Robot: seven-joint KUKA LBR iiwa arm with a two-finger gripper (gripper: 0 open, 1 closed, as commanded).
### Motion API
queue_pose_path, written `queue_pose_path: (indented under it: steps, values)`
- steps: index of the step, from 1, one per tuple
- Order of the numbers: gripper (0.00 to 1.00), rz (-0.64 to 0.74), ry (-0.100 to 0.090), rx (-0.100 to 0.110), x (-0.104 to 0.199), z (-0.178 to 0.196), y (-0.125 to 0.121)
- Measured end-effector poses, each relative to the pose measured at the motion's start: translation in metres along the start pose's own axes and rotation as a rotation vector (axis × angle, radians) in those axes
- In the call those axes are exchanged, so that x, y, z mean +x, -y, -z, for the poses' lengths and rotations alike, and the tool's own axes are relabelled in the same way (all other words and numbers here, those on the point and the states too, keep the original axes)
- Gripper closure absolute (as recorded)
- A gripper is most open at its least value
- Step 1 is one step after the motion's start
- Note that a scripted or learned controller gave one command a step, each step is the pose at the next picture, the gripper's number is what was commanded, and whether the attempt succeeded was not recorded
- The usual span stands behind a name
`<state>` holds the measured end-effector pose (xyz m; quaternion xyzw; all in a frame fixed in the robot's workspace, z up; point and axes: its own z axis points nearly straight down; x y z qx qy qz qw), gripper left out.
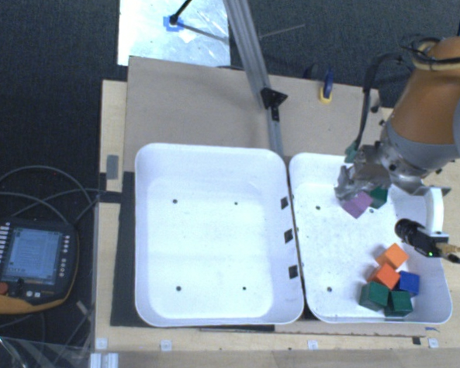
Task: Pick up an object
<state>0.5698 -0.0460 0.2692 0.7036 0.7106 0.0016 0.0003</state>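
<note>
My grey two-finger gripper (360, 183) is positioned over the upper part of the right-hand shallow white plastic bin (319, 247), directly above a small purple cube (358, 203) and a small dark green cube (379, 198) that lie just beside each other. The purple cube sits at the lower edge of my gripper; I cannot tell whether it is clamped or merely lying beneath, nor how the gripper is set. I judge the step in hand to be the grasp itself, at or near the bottom of the descent. The next move calls for a confirmed closure on one cube only, then a straight vertical lift; the green neighbour is close enough to be caught or nudged. A cluster of further cubes (390, 285), orange, blue and green, lies well apart in the lower right corner of the same bin. The left-hand shallow white plastic bin (142, 291) holds no cubes
</note>
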Motion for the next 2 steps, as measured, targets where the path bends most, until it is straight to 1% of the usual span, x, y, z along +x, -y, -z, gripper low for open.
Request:
queue_pose_path:
  steps: [1,2]
  values:
    - [1.00,0.001,-0.001,0.002,0.055,-0.008,0.019]
    - [1.00,0.001,-0.001,0.001,0.108,-0.008,0.022]
